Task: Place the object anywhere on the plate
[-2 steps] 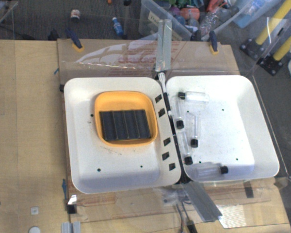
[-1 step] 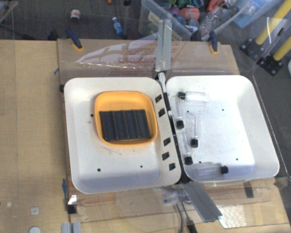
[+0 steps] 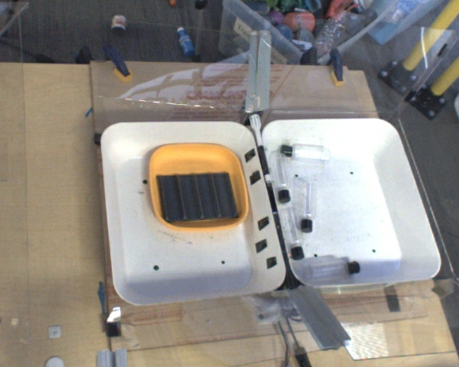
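Item: dark ribbed block [image 3: 197, 197], lying flat inside the orange plate [image 3: 162, 159], within its rim. Location: left bin [image 3: 130, 266], plate toward the centre. Adjacent: right bin [image 3: 382, 205], containing several clear tubes with black caps [image 3: 306, 153], well apart from the plate. Step, as judged: placement looked complete, the block resting wholly on the plate. Next move, as judged: none on the block, beyond leaving it undisturbed.

Object [image 3: 197, 197] on plate [image 3: 162, 163], left bin [image 3: 130, 266].
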Robot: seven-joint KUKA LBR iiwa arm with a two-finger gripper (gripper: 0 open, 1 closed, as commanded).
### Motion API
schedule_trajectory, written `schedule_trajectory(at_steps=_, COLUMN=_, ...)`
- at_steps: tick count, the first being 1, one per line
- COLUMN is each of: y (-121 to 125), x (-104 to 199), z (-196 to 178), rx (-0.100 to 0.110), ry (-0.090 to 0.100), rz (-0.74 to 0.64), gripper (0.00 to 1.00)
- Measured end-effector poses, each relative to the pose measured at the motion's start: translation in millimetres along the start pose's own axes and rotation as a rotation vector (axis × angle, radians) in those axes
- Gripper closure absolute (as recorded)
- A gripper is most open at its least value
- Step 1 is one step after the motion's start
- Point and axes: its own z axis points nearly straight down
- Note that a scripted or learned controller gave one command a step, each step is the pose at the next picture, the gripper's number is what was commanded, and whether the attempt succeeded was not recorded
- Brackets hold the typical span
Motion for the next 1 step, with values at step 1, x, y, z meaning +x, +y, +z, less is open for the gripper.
schedule_trajectory(at_steps=1, y=-0.9, x=-1.7, z=-14.0, rx=0.003, ry=-0.015, rz=0.002, gripper=1.0)
